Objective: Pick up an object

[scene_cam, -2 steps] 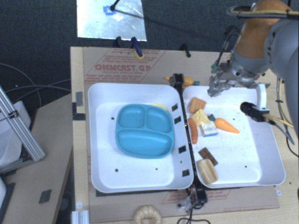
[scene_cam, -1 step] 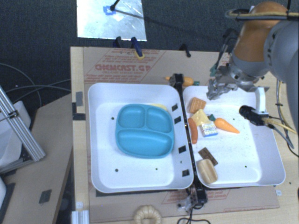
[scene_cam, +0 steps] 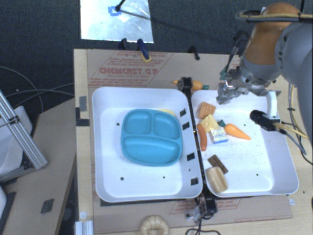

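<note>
Nearest: bread roll (scene_cam: 217, 179) in right bin (scene_cam: 279, 170). Gripper (scene_cam: 226, 96) hovers above bin's far edge; finger state cannot be determined. Risk: descending there strikes the rim, missing carrot (scene_cam: 237, 131).

Toys (scene_cam: 213, 126) crowd the right bin's (scene_cam: 274, 180) left side; its right floor lies open.

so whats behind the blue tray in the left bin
A pale yellow thing peeks out past the far edge of the blue tray in the left bin. The tray covers most of it, so I cannot tell what it is.
</note>
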### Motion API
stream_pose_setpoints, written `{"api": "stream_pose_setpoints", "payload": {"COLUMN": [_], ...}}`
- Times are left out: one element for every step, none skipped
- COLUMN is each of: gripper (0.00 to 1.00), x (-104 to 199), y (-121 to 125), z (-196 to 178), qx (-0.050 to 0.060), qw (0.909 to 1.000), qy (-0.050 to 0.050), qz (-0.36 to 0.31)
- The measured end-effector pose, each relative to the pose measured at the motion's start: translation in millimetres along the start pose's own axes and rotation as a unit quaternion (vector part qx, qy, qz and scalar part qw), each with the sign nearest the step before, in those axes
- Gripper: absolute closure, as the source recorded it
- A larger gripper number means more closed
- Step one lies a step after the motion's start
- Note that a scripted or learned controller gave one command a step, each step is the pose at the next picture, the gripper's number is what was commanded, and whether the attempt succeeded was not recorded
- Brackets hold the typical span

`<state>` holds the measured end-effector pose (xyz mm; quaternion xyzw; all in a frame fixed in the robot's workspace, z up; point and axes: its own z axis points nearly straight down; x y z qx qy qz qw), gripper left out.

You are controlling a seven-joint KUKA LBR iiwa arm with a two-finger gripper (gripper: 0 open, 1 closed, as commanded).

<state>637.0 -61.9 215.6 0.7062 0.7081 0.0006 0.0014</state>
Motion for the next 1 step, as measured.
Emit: {"api": "stream_pose_setpoints", "payload": {"gripper": [1.00], "x": [11.4], "y": [-2.2], "z": [-6.7], "qx": [0.000], "qw": [1.0000], "qy": [0.000], "qz": [-0.002]}}
